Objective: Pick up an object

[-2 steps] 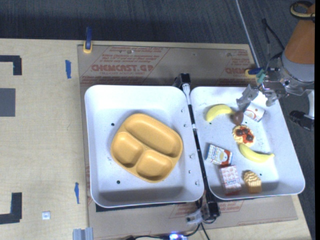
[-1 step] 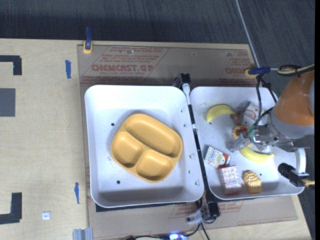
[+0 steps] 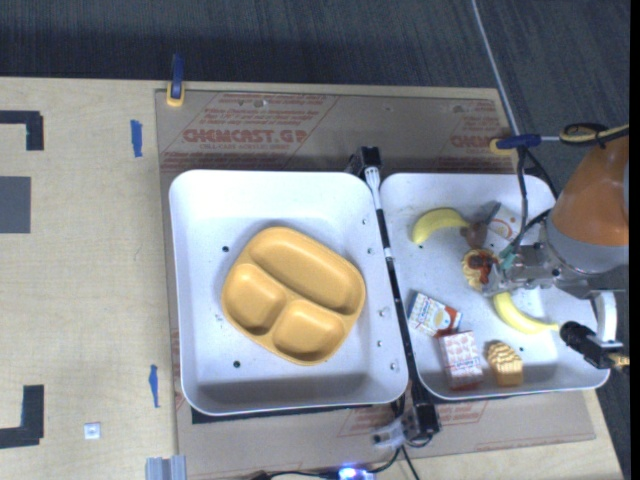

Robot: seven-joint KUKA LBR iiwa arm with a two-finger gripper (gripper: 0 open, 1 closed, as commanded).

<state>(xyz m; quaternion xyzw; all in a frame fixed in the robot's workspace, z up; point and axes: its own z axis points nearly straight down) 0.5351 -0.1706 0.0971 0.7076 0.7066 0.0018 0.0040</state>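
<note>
The hand [image 3: 497,261], whose grip I cannot tell, sits low in the right white bin [image 3: 440,193] among a small red-and-yellow toy [image 3: 478,265], so it may nudge the curved yellow plastic banana [image 3: 522,314] just beside it instead of catching anything.

Seen from above, a pale wooden counter [image 3: 80,268] carries two shallow white bins side by side. The left bin [image 3: 190,268], at the centre of the frame, holds a yellow tray [image 3: 292,294] with three compartments. The right bin [image 3: 400,203] holds several small things: a banana [image 3: 436,223] near its upper left, a second banana [image 3: 520,313] lower right, a small white carton [image 3: 432,314], a red and white box [image 3: 461,356] and a golden brown lump [image 3: 504,362] along the lower edge. A grey robot arm [image 3: 600,208] with an orange band enters at the right edge. Its claw [image 3: 510,266] hangs over the right bin, just above the second banana; its fingers are too small to make out.
</note>
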